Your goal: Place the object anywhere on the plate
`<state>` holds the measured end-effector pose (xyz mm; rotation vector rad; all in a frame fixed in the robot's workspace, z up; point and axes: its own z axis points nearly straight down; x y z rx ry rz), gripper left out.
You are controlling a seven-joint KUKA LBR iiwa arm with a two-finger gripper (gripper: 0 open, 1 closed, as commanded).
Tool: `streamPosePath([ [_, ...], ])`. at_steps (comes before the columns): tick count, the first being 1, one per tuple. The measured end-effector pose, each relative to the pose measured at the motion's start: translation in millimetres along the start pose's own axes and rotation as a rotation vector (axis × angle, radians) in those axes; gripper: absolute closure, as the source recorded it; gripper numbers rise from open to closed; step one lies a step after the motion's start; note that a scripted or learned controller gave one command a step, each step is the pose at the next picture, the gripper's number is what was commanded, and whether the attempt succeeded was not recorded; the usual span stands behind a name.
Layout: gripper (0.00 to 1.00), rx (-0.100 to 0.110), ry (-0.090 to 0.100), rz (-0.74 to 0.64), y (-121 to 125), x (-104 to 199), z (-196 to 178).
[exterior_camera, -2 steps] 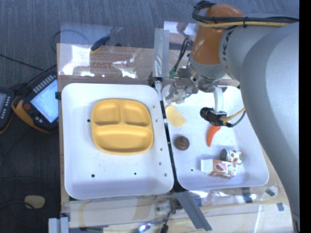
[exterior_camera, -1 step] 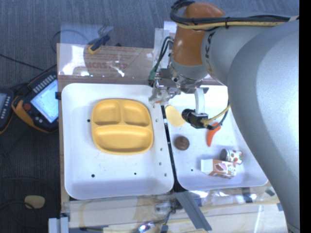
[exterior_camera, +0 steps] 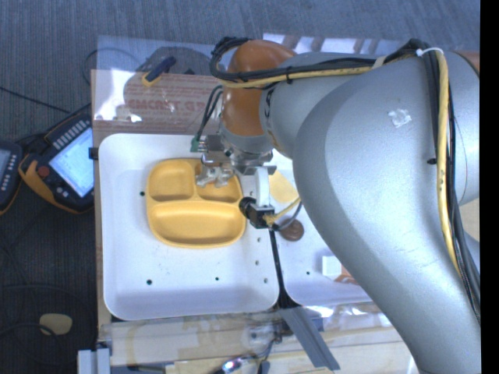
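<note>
So the gripper is parked right over the upper right compartment of the yellow plate, which sits toward the left bin's right edge. Can't tell what the hand's doing, or spot the object, probably hidden under there for the drop.

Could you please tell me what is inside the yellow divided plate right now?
The yellow plate in the left bin shows a bare large compartment. The gripper hangs over its upper-right compartment, covering part of it, so anything beneath cannot be seen.
</note>
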<state>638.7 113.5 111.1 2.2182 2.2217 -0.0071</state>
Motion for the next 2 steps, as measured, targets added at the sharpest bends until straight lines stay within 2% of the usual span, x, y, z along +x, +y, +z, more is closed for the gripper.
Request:
streamPosePath([
  [1,1.00,0.001,0.004,-0.001,-8.8,20.5,-69.5],
  [2,0.00,0.002,0.003,0.000,-8.9,20.2,-69.1],
])
